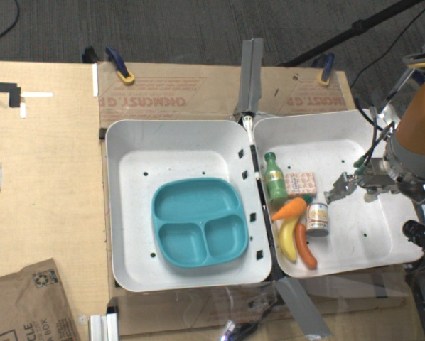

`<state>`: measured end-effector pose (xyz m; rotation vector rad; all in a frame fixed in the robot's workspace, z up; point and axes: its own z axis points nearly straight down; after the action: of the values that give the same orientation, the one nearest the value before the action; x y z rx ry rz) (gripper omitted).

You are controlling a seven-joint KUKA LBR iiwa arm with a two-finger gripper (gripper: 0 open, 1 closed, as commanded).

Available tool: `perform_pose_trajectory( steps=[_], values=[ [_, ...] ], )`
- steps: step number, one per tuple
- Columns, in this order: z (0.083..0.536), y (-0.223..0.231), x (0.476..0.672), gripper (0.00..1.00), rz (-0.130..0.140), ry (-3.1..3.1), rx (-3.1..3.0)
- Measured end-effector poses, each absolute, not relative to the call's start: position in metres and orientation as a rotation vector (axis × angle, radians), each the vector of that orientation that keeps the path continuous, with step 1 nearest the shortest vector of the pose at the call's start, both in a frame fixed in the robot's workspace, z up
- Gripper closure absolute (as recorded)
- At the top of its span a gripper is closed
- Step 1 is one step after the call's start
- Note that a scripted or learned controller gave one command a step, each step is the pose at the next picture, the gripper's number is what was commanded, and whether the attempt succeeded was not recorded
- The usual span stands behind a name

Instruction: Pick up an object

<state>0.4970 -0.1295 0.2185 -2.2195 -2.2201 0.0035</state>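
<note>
The right bin (340,130) holds a cluster along its left side: a green bottle (273,177), a pink-and-white packet (300,184), an orange carrot (289,209), a small can (317,218), a yellow banana (287,240) and a red sausage (305,248). My gripper (338,190) hangs over the middle of the right bin, just right of the can and packet. Its fingers point left and stand slightly apart, with nothing between them. The arm reaches in from the right edge.
A teal divided plate (198,221) lies in the left bin (127,190). A grey divider (251,77) runs between the bins. Blue clamps (119,65) hold cardboard behind them. Cables hang at the right by the arm.
</note>
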Motion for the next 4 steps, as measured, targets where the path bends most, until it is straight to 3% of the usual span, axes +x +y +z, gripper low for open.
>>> perform_pose_trajectory(
  steps=[1,2,3,4],
  values=[
    [0.111,-0.117,0.513,0.0,-0.021,-2.261,-2.199],
    [0.119,-0.12,0.513,1.0,-0.015,-2.256,-2.207],
    [0.19,-0.089,0.496,1.0,0.003,-2.277,-2.162],
    [0.191,-0.089,0.496,0.0,0.002,-2.276,-2.164]
  ],
)
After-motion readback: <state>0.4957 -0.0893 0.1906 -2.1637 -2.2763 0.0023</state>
